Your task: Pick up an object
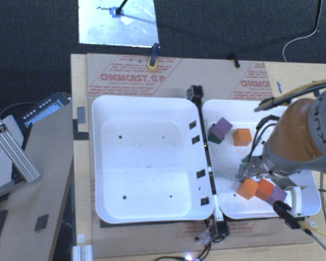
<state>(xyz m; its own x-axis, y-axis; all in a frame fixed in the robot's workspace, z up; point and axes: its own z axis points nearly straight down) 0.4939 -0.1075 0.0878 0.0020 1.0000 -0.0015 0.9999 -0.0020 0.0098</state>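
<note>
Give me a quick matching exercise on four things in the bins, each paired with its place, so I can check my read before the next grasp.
Things:
1. purple block
2. upper orange block
3. lower orange block
4. left bin

Places:
A. near the front edge of the right bin, beside a red block
B. on the bench's left half, across the divider from the blocks
C. at the back of the right bin, closest to the divider
D. just right of the purple block

Pairs: 1-C, 2-D, 3-A, 4-B
</note>
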